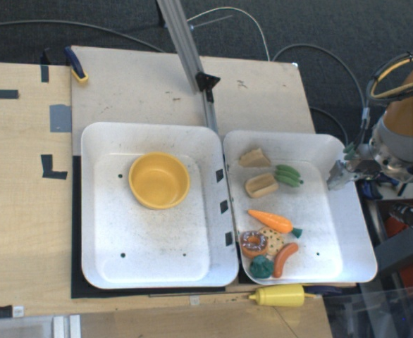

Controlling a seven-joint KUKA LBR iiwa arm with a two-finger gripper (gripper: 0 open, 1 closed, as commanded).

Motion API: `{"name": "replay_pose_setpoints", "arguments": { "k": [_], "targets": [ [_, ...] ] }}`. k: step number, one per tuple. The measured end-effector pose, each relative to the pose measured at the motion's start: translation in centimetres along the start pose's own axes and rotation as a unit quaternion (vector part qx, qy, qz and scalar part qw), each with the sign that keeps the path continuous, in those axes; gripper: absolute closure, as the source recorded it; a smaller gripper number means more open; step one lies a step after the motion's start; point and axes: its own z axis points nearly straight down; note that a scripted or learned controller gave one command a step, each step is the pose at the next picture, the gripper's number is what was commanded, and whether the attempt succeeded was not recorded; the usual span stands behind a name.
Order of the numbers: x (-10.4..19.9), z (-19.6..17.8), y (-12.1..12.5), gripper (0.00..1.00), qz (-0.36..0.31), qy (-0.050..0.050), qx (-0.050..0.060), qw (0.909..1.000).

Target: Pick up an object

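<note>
Bench (23,189): a pale wood top is seen at the left, marked with dark tape pieces; a lighter grey-white board lies behind the bins, and dark carpet with looping cables is seen beyond it.
Clamp (75,63): a blue and yellow clamp is set at the board's far left corner.
Left bin (97,210): a shallow white tray, speckled with dark marks.
Yellow bowl (159,180): it stands upright in the far half of the left bin, near the middle, apart from every wall.
Metal rail (182,34): a grey bar slants down from the top edge and ends near the far corner where the two bins meet.
Right bin (333,252): a shallow white tray placed just beside the left bin, edges touching.
Bread pieces: one tan wedge (254,158) lies near the far left corner; a tan loaf (261,185) lies just in front of it.
Green vegetable (287,175): it lies just right of the loaf.
Carrot (270,221): it lies slantwise at the bin's middle left.
Near left corner: a doughnut (253,241), a dark green piece (261,266) and a red sausage (285,258) are clustered together.
Yellow bottle (280,296): it lies on its side on the bench, just outside the right bin's near edge.
Gripper (339,174): it is seen at the right bin's far right rim, above bare tray, well apart from the food; nothing is seen between its fingers, and whether they are open or closed cannot be told.
</note>
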Motion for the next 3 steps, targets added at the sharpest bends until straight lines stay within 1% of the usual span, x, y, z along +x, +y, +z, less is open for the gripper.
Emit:
{"name": "replay_pose_setpoints", "arguments": {
  "k": [1,2,3],
  "targets": [
    [4.2,-0.7,1.8,1.00,-0.003,0.001,-0.001,1.0000],
    [9.7,-1.8,3.2,1.00,-0.003,0.002,-0.001,1.0000],
    [14.9,-0.8,4.5,1.00,-0.003,0.001,-0.001,1.0000]
  ]
}}
